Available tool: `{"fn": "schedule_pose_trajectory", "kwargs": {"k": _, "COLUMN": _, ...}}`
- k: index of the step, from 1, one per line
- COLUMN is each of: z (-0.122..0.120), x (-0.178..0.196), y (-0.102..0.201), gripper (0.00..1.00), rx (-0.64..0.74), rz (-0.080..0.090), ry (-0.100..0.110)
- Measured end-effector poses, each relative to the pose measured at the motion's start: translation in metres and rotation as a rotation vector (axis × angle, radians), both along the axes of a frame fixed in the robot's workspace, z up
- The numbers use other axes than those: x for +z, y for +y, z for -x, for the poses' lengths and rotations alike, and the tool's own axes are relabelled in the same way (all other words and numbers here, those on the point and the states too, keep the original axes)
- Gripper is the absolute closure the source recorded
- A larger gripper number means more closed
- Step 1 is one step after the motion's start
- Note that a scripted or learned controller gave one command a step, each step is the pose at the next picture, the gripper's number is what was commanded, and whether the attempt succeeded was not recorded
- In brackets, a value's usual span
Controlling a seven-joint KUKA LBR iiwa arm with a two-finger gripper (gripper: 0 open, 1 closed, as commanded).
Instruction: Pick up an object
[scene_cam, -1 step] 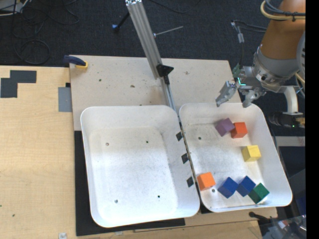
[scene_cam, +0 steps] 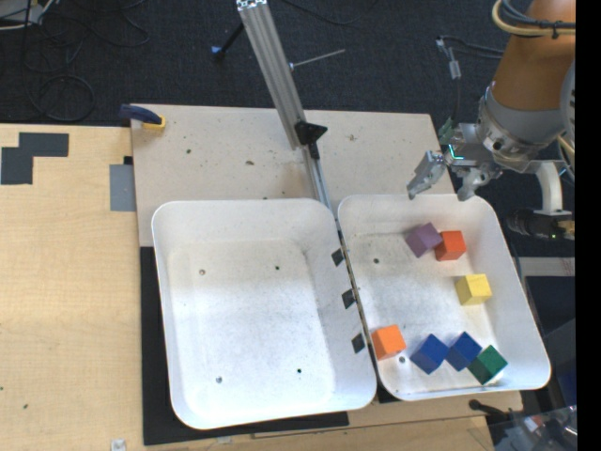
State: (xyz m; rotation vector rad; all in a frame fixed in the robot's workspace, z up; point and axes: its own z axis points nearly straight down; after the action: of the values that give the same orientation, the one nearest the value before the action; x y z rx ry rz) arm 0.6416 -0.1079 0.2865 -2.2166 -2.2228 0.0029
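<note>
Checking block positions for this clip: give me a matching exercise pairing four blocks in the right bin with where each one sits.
Things:
1. purple block
2. yellow block
3. green block
4. orange block by the divider

Places:
A. near corner, beside a blue block
B. left edge of the right bin
C. far end, touching a red-orange block
D. alone, toward the right wall

Pairs: 1-C, 2-D, 3-A, 4-B

Purple cube (scene_cam: 423, 239); yellow cube (scene_cam: 473, 288); green cube (scene_cam: 489, 363).
</note>
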Motion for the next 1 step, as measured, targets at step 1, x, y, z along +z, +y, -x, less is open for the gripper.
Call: {"fn": "schedule_pose_trajectory", "kwargs": {"k": 1, "z": 0.0049, "x": -0.0635, "y": 0.0057, "gripper": 0.0, "rx": -0.001, "rz": -0.001, "ry": 0.006}}
